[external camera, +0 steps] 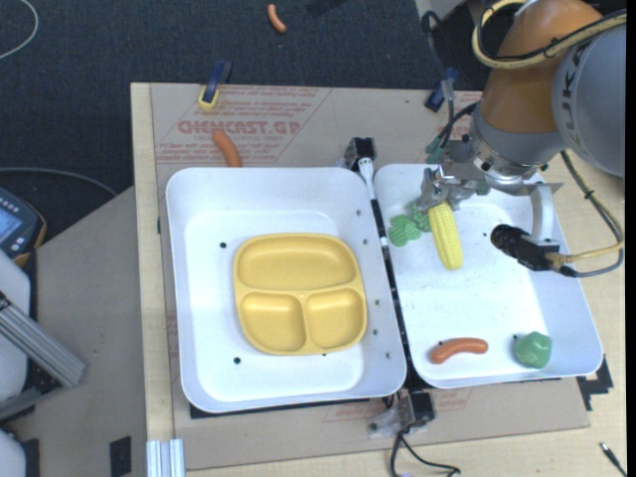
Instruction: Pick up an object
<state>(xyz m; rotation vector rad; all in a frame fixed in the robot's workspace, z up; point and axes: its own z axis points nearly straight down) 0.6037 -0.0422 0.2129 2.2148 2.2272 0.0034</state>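
You've got the end effector (436, 195) low over the corn's bin (497, 301), right at the end of the corn cob (447, 235) that's farthest from the camera. Can't tell from this angle how wide it's open or whether it has hold of anything, so don't count the corn as held.

The corn lies flat on the bin floor, long axis roughly toward the camera. A green leafy piece (404, 230) is touching or just beside it, on the side toward the plate bin (199, 256). That crowding is prob. why the approach is at the cob's far end, not its middle.

Other candidates sit well apart from the corn, toward the bin's front edge: a sausage (459, 349) and a green pepper (533, 350), both w/ free room around them. Past the leafy piece, across the divider, a yellow divided plate (298, 291) sits mid-bin.

Judging by the pose, the corn is the target. An end grip on a round cob may slip or swing.
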